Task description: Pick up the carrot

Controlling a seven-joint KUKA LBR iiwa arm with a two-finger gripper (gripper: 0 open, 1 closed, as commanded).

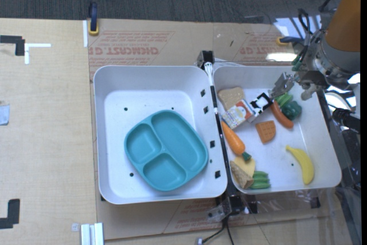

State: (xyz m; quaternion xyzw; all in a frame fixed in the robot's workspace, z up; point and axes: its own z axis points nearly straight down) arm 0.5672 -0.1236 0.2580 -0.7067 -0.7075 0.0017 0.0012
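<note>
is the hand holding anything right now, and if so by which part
Nothing is seen held. The hand hovers at the right bin's far edge, just above a carrot with a green top; no object sits between its fingers. Another carrot lies untouched.

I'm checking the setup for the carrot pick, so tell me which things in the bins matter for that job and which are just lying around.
For the job:
carrot, in the right bin by its left wall
pincer, over the right bin's far side

Lying about:
banana
bread slice
cheese wedge
green beans
second carrot-like piece
teal divided plate in the left bin
</note>
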